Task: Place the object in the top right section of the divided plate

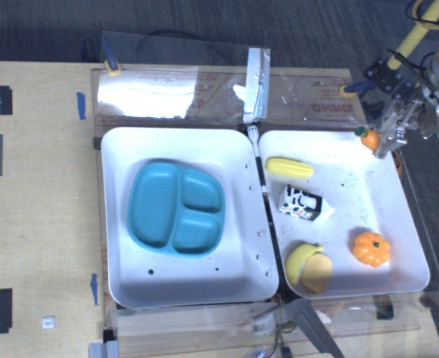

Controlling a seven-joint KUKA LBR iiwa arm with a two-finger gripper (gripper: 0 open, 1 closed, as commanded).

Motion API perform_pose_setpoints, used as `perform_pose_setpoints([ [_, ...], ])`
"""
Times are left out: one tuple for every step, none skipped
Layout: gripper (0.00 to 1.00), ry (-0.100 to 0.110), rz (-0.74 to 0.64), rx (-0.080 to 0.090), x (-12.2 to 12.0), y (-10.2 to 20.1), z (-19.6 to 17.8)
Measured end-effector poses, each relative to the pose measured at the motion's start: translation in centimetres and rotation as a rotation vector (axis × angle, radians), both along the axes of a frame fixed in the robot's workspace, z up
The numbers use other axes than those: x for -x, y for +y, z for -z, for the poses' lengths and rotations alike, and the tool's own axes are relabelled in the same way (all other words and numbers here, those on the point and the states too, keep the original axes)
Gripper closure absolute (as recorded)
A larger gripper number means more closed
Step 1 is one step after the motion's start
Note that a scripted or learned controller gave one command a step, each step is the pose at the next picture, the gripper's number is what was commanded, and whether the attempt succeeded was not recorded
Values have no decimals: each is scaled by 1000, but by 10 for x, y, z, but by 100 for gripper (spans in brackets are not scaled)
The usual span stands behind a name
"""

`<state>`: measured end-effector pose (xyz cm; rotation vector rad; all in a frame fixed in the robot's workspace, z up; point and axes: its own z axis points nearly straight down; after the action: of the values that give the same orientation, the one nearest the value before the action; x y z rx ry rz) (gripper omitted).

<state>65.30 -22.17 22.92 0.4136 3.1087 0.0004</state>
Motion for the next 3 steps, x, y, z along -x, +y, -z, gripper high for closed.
perform_pose_setpoints([
  [100, -4, -243, 3, 9, -1, -21],
  [100, -4, -496, 3, -11, 0, -8],
  [100, 2, -753, 0, -15, 1, 71],
])
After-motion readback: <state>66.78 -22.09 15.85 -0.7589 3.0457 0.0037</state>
